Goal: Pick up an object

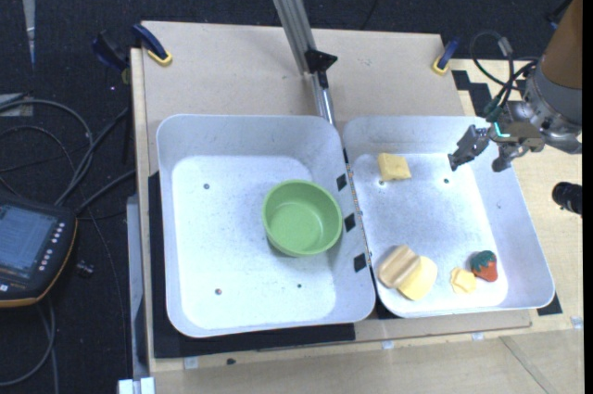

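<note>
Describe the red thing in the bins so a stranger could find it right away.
Start at the right-hand white bin, the one without the green bowl. Go to its near right corner, where a small round red toy with a green top lies beside a small yellow piece. It alone there is red; its neighbours are all yellow.

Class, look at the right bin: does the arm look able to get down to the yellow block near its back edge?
Probably yes. The end effector hangs over the right bin, open, and the yellow block lies alone with nothing over it.
</note>
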Controlling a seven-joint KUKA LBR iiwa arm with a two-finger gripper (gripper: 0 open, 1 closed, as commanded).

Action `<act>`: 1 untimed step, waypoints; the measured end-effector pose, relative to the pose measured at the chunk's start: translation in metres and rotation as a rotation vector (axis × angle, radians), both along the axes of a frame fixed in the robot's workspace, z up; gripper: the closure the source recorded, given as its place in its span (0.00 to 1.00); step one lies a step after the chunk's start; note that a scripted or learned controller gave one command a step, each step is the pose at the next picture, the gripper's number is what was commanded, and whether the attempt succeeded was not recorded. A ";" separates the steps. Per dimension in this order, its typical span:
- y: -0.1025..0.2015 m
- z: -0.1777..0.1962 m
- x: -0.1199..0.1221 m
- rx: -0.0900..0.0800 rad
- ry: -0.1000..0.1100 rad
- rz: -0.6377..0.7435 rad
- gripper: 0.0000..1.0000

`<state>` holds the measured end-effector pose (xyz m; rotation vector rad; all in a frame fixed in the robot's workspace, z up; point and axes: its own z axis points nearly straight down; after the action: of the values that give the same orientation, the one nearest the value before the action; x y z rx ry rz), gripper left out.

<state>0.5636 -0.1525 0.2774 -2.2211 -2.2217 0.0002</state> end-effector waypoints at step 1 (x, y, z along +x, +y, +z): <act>0.000 0.000 0.000 0.000 0.000 0.000 0.00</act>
<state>0.5636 -0.1525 0.2774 -2.2211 -2.2217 0.0003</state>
